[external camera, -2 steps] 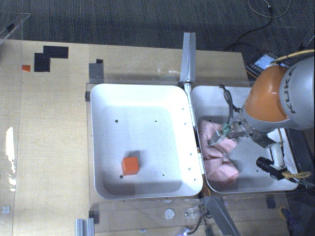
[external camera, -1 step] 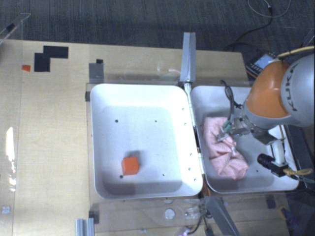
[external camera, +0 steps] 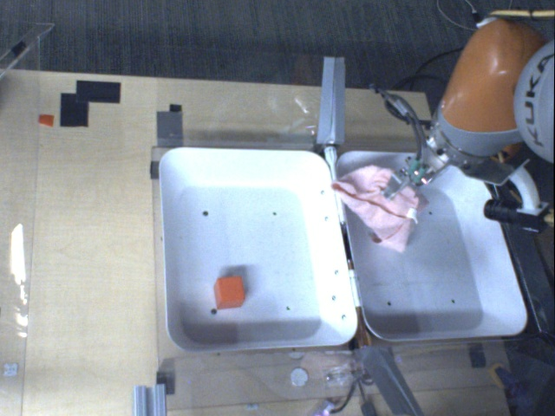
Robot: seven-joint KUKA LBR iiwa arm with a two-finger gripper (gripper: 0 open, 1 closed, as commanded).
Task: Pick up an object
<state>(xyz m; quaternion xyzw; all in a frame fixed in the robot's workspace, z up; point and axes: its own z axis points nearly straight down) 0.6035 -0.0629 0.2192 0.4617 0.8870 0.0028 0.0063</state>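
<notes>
Right bin (external camera: 451,302): pink cloth (external camera: 377,204) under tool (external camera: 408,183).

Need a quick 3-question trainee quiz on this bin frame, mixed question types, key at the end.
1. True or false: the orange block lies in the right bin.
2. Which item is the pincer at? A) the orange block B) the pink cloth C) a bare part of the bin floor
3. Fill in: the pink cloth lies in the right bin against the wall it shares with the ____ bin.

Key
1. False: it lies in the left bin, toward the near side.
2. B
3. left
</notes>
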